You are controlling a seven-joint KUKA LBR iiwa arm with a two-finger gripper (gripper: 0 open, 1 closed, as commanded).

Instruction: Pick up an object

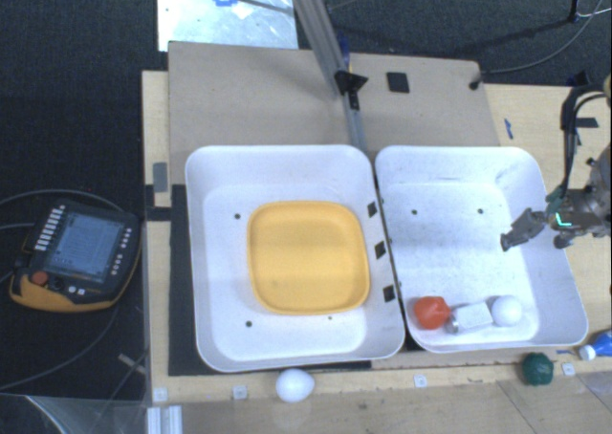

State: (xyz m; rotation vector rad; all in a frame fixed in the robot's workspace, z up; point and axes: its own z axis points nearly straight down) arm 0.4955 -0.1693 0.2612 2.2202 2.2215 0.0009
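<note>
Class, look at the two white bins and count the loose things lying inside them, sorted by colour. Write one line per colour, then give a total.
Yellow: 1, the plate in the left bin.
Red: 1, the ball in the right bin.
White: 2, the block and the ball, also in the right bin.
Total: 4

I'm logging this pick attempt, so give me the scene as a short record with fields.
left bin: holds a yellow plate
right bin: red object, white block and white ball along its near edge
pincer: at the right bin's right side, apart from the three objects
outside the bins: white egg, green ball
bench left: teach pendant
</note>
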